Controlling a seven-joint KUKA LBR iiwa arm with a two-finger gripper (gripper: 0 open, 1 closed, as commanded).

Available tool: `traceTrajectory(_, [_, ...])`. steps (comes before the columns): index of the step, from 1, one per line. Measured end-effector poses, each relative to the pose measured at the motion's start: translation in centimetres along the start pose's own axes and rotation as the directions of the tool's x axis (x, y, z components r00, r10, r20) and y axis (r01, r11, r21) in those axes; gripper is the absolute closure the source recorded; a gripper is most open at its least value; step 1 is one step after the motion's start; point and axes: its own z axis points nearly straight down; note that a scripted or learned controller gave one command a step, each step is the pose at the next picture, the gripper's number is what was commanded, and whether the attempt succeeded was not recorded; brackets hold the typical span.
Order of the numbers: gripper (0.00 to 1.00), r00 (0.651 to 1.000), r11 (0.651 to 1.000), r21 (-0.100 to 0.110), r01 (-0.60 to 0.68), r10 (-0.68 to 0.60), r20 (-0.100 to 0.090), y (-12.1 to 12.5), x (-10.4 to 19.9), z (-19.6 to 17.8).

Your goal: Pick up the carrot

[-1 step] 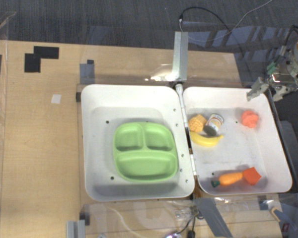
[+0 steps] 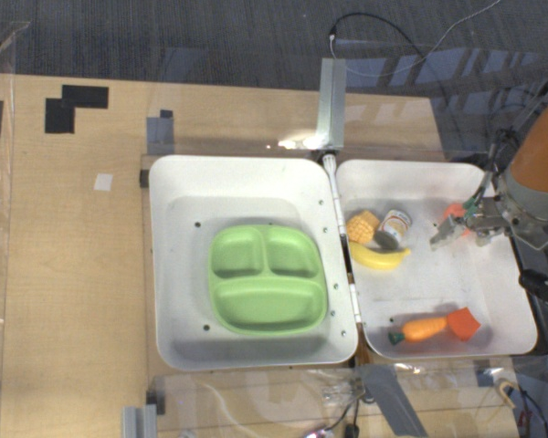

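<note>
Carrot (image 2: 421,328) is seen lying at the right bin's (image 2: 438,276) near edge, long axis crosswise, tip against a red block (image 2: 464,324). Well behind it, toward the far-right side, the pincer (image 2: 447,227) is held; its state cannot be told.

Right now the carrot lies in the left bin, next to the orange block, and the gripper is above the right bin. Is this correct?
Not quite. In the camera view the carrot lies in the right bin, not the left one. The rest holds: it is next to the orange block, and the gripper is above the right bin.
</note>
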Motion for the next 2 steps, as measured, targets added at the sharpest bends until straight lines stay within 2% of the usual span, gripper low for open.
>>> traceTrajectory(1, [0.0,1.0,1.0,-0.004,0.005,-0.005,0.002,7.6,-1.9,-1.4])
traceTrajectory(2, [0.0,0.995,0.995,-0.002,-0.103,0.103,0.001,-2.5,0.3,-2.4])
